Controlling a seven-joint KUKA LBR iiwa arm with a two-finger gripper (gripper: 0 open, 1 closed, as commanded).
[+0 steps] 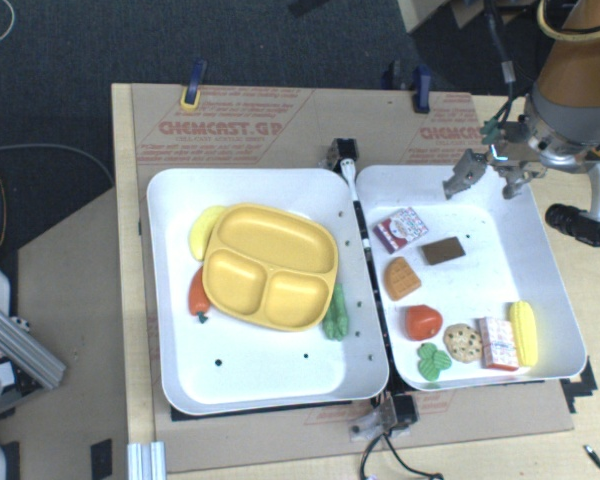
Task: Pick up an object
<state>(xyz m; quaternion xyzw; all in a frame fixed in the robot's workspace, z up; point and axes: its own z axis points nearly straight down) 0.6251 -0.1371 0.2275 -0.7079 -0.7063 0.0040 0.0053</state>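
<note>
Tool (488,179) spread, nothing pinched — over right bin (540,268) far rim, bare floor beneath.

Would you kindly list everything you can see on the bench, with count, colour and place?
divided tray: 1, yellow, left bin
banana piece: 1, yellow, under tray's left edge
pepper: 1, red-orange, left of tray
leafy green: 1, green, right of tray
snack packet: 1, red-white, right bin, upper left
chocolate bar: 1, brown, right bin
bread slice: 1, orange-tan, right bin
tomato: 1, red, right bin
broccoli: 1, green, right bin front
cookie: 1, tan, right bin front
wafer pack: 1, pink-white, right bin front
corn: 1, yellow, right bin front
clamps: 2, yellow and blue, bench's far edge
hand: 1, grey, open, above right bin's far edge
</note>
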